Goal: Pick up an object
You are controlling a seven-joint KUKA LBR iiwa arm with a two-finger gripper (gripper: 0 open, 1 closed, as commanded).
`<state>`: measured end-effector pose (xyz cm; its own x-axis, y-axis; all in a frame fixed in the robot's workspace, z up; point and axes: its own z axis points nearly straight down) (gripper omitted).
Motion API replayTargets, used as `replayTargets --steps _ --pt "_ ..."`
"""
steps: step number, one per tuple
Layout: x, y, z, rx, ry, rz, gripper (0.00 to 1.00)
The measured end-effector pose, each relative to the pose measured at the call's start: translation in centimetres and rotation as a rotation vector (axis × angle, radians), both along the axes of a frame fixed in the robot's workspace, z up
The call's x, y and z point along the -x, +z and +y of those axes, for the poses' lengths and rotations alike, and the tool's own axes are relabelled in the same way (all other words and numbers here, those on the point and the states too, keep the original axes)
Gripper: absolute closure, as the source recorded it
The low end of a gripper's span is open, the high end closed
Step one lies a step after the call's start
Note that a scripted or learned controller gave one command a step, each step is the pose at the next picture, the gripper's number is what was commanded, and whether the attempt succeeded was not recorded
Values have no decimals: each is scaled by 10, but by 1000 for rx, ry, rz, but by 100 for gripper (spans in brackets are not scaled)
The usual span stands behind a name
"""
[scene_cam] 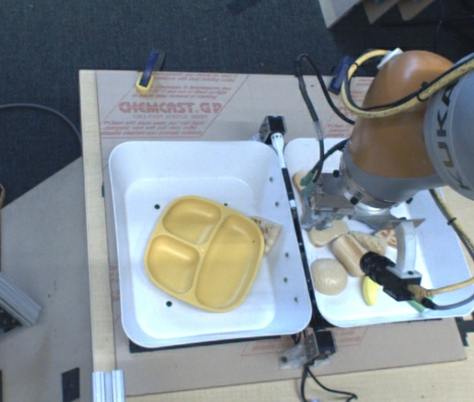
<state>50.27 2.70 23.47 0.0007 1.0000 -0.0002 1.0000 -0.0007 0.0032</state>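
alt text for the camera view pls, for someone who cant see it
A grey robot arm with an orange band reaches from the right over the right white bin, above small tan, food-like objects and a yellow piece. The left white bin holds a yellow divided plate. Both bins sit on a cardboard-covered bench.

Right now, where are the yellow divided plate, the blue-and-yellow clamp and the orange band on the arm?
yellow divided plate (205,252), camera view, centre ridge.
blue-and-yellow clamp (147,73), camera view, its middle.
orange band (400,111), camera view, top curve.

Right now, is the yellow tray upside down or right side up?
Right side up. The tray lies flat in the left bin, and its three hollow compartments face the camera.
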Motion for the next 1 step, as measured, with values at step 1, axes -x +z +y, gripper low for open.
replayTargets --steps 1 --pt "-4 0 4 0 2 1 100"
